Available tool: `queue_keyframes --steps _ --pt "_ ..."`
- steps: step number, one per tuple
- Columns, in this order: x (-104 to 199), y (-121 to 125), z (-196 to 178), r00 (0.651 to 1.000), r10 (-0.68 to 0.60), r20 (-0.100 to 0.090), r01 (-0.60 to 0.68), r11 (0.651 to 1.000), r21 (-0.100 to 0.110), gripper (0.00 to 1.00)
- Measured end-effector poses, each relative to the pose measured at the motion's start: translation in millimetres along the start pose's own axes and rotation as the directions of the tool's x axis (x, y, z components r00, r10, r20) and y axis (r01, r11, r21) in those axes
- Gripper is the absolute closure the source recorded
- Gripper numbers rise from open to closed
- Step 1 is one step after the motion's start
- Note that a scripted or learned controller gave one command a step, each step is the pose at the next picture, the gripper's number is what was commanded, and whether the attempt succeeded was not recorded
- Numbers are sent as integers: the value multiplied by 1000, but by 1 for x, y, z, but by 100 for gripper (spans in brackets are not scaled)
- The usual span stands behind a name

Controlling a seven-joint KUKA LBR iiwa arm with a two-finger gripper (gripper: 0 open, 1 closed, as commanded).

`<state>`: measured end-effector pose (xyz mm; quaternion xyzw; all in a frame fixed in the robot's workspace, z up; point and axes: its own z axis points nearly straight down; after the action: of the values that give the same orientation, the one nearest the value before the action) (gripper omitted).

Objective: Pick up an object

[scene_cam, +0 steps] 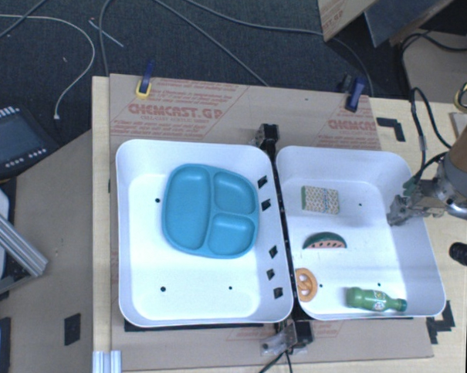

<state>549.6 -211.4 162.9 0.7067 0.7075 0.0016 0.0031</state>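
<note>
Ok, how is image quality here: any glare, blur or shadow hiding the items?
Camera view: even lighting with soft shadows along the bin walls; the white right bin is bright but not blown out; the green bottle, watermelon slice and blue plate read clearly; the gripper looks slightly soft, its detail hard to resolve.

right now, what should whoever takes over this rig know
Gripper: at the right bin's right wall, above the floor, nothing seen between its fingers; open or shut is unclear.
Right bin: patterned square block at the back, watermelon slice toy mid-floor, pretzel toy front left, green bottle lying along the front.
Left bin: blue divided plate.
Done: nothing picked.
Left: grasp one object and lift it.
</note>
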Motion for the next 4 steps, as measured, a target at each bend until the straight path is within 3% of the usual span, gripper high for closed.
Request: queue_keyframes --steps 1,2,4 --pt "-3 -8 -56 1000 0 1 0 1000 -1 100" --pt "-3 -7 -73 1000 0 -1 0 1000 2 100" --pt "91 25 -59 1000 -4 -4 4 1000 8 100"
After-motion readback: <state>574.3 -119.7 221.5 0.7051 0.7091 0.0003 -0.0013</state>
